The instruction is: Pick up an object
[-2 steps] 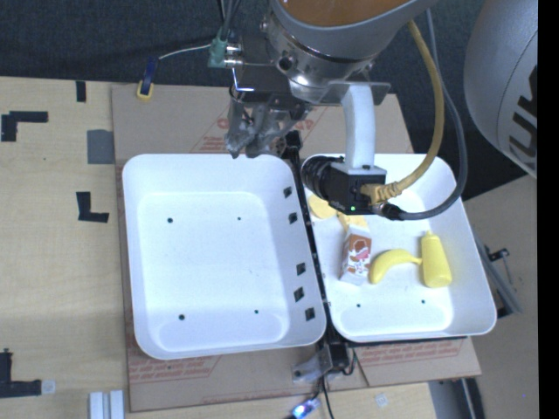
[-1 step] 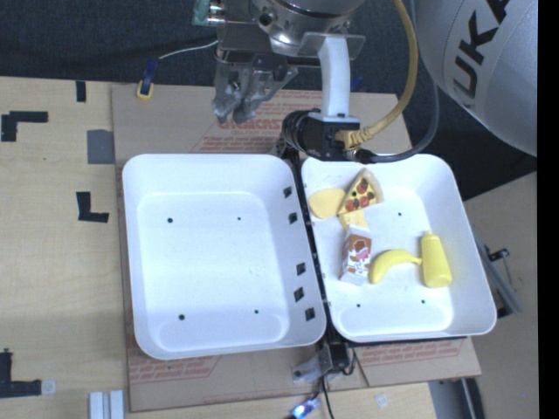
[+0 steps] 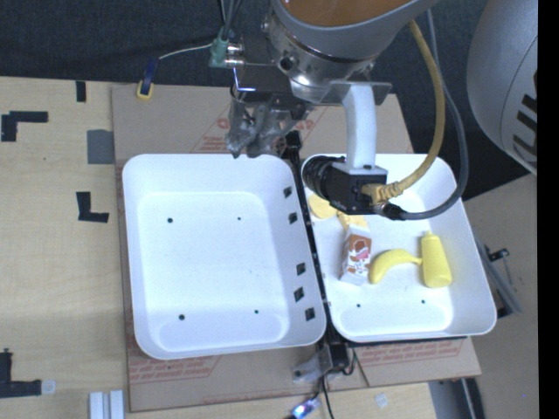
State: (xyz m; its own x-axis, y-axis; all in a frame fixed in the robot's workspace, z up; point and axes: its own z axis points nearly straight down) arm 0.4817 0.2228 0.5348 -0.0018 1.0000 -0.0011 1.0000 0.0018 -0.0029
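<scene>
Two white bins sit side by side on the bench; the gripper [image 3: 253, 138], finger state impossible to tell, hangs over the left bin's [image 3: 210, 260] far edge, so it should cross right to the banana [image 3: 390, 264].

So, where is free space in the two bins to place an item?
The shallow white left bin has bare floor from wall to wall. In the white right bin, only the near strip is free, below the yellow banana, small printed packet and yellow cylinder; its far half is crowded.
</scene>
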